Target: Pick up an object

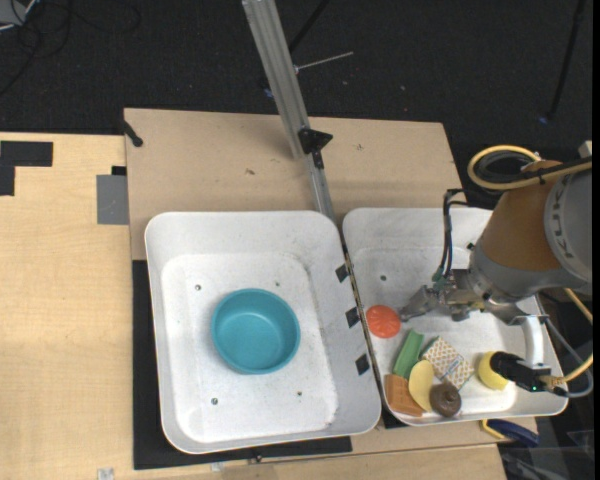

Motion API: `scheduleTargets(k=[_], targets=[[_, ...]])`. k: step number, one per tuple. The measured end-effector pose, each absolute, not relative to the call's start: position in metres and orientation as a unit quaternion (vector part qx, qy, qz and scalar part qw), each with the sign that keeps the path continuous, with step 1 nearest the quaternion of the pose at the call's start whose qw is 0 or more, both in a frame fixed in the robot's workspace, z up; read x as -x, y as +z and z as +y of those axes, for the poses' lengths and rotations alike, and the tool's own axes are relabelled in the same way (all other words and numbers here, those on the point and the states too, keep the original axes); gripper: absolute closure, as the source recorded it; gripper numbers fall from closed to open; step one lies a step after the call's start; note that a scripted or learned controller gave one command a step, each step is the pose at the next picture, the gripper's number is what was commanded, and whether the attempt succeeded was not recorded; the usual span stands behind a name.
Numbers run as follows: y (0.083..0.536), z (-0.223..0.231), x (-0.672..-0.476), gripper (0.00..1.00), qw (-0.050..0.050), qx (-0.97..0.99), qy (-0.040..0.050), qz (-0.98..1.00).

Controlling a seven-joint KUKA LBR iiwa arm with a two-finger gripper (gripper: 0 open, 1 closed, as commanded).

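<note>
Approach step, by the look of it: gripper (412, 311) low in the right bin (400, 233), tips just beside the orange ball (383, 321), nothing between them; open or shut, cannot tell. Other candidates clustered at the bin's near corner: green block (409, 352), checkered piece (448, 360), brown disc (445, 399), yellow piece (493, 370). Next, probably: centre over the ball, drop, close, lift clear of the green block; blue bowl (256, 330) alone in the left bin (180, 243).

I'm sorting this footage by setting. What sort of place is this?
Probably a robotics lab test bench. A grey arm reaches over two white bins, one holding a teal bowl and one small mixed objects, with an aluminium rail and loose cables behind.
</note>
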State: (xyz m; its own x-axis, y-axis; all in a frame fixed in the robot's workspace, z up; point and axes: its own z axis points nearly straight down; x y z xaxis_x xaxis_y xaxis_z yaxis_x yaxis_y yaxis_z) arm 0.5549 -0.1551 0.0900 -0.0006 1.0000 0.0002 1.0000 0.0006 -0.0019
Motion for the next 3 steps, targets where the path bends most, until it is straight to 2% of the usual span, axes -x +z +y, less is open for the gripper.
scheduleTargets(k=[1, 2, 3], targets=[[0.102, -0.156, -0.556, 1.00, -0.001, 0.707, -0.0003, -0.707], [0.144, -0.155, -0.555, 1.00, -0.001, 0.707, -0.0008, -0.707], [0.205, -0.152, -0.560, 1.00, -0.002, 0.707, -0.0011, -0.707]])
